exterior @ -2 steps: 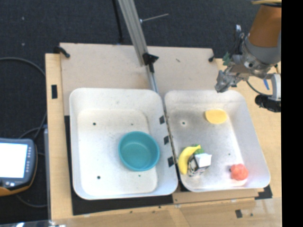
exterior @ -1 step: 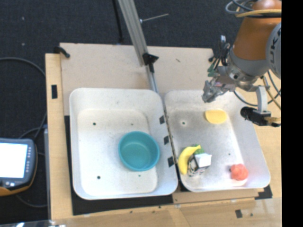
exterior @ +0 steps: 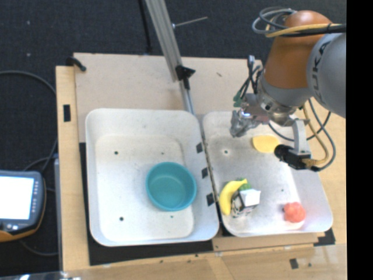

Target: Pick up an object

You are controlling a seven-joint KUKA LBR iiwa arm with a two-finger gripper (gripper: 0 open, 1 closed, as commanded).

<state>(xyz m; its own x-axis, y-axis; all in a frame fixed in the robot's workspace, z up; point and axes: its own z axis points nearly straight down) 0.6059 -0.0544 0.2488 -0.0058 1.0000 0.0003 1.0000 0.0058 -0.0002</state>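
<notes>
The pincer (exterior: 240, 125) hangs over the upper left part of the right bin (exterior: 312, 182), close to the wall it shares with the left bin (exterior: 102, 156); from this slanted view I cannot tell whether it is open or closed, and nothing is seen held in it. The nearest thing to it is a flat yellow piece (exterior: 266, 143), lying just beside it toward the lower right, its long axis running roughly left to right across the bin floor. Further down, near the bin's front, a banana (exterior: 229, 193) curves beside a small white box (exterior: 249, 199), the two touching or nearly so. A red object (exterior: 294, 212) sits apart at the lower right. A teal bowl (exterior: 170, 185) rests alone in the left bin. The yellow piece seems the likeliest pick, calling for a short shift to the right.
</notes>
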